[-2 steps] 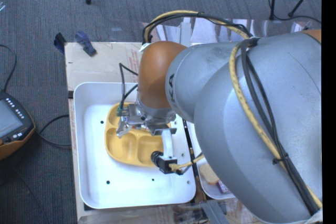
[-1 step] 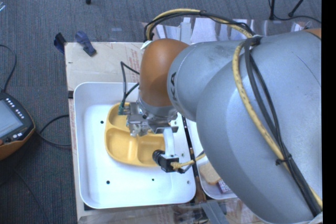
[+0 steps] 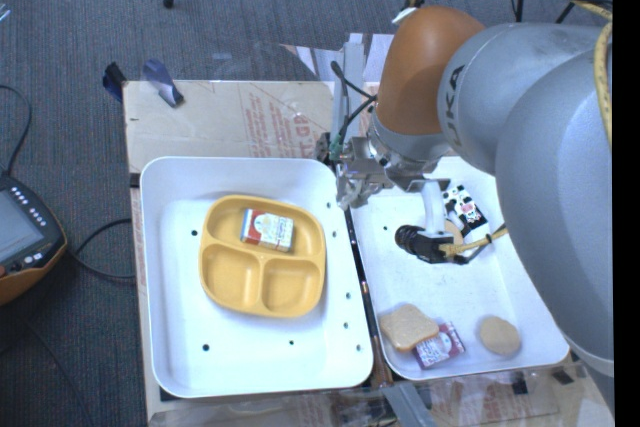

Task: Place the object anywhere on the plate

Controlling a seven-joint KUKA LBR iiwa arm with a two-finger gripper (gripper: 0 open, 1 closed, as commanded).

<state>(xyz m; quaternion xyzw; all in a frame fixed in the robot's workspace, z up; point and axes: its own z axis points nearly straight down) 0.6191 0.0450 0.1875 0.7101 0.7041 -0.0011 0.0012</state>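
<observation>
A yellow divided plate [image 3: 264, 257] lies in the left white bin [image 3: 170, 315]. A small red and white box [image 3: 267, 229] rests in the plate's upper compartment. My gripper [image 3: 350, 183] hangs over the divide between the two bins, just right of the plate's upper right edge, under the orange wrist band. Nothing shows in its grasp.
The right bin [image 3: 520, 310] holds a slice of toast [image 3: 407, 326], a red packet [image 3: 438, 347], a round tan biscuit [image 3: 499, 335] and a black and white patterned item [image 3: 463, 207]. My big grey arm covers that bin's upper right. Cardboard [image 3: 230, 120] lies behind the left bin.
</observation>
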